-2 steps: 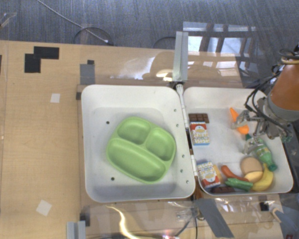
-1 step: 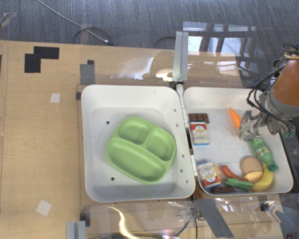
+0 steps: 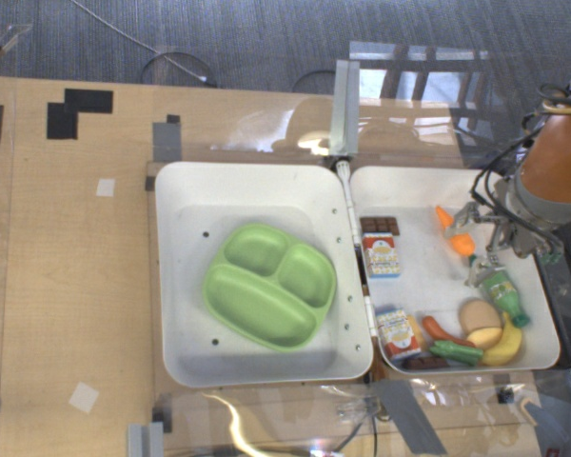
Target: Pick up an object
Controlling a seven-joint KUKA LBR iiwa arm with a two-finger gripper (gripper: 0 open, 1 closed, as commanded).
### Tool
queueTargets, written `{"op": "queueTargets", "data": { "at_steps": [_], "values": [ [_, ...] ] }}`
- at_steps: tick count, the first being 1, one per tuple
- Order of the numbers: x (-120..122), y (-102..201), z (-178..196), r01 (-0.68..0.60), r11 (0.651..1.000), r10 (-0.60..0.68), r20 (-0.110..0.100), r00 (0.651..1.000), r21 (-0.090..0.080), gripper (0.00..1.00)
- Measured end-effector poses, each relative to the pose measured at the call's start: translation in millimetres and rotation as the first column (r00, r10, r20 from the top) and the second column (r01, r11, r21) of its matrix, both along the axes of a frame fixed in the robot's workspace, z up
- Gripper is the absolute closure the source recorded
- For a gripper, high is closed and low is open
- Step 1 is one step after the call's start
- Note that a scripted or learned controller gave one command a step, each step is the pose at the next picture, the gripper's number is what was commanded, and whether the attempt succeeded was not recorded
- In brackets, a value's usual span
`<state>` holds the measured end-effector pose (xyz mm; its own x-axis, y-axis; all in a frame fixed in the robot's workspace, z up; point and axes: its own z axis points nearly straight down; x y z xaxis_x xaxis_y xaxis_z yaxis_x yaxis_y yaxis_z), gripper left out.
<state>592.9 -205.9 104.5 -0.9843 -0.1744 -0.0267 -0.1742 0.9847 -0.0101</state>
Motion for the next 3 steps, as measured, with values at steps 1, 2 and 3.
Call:
{"op": "queueTargets", "data": {
  "at_steps": [1, 2, 3],
  "values": [
    [7, 26, -16, 0.010, 1.000, -0.010, -0.015, 1.000, 0.004, 0.00],
    [12, 27, 1, 0.007, 1.000, -0.007, 0.002, 1.000, 0.002, 1.00],
    [40, 66, 100, 0.030, 1.000, -0.030, -0.006, 1.000, 0.004, 1.00]
  ]
}}
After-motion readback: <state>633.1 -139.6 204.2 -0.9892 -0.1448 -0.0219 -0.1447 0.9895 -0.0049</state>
